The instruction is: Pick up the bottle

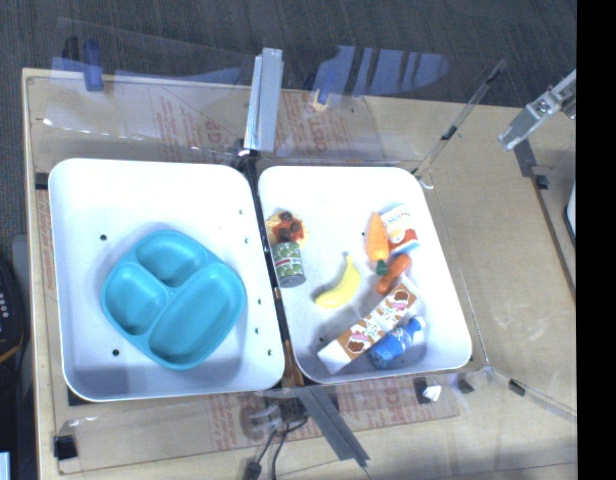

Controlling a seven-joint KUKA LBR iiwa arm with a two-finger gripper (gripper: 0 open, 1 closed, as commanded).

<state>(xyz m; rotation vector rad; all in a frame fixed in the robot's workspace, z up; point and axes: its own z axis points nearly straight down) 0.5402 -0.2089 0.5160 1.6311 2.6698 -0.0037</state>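
Starting at the left, the left bin (78, 268) carries a blue divided plate (173, 308), which has no part in this job, so I would keep the approach away from it. The bottle (287, 248) is in the right bin (428, 208), tucked just beside that bin's left wall. It seems to lie on its side with the dark cap toward the far end and the green-labelled body toward the near end, though I can't be sure of its pose at this size. To its right a banana (339, 286) sits near but apart from it. Further right there is a cluster of an orange carrot-like piece (376, 236), a small carton (395, 220), a long printed box (373, 328) and a blue item (398, 348). As for the gripper, I cannot tell its state from what I have here. I judge the pick as not yet begun. To do it well I would come straight down over the labelled body and set the closing direction across the bottle's width. The wall side has little room, and a round body may roll, so I would close slowly.
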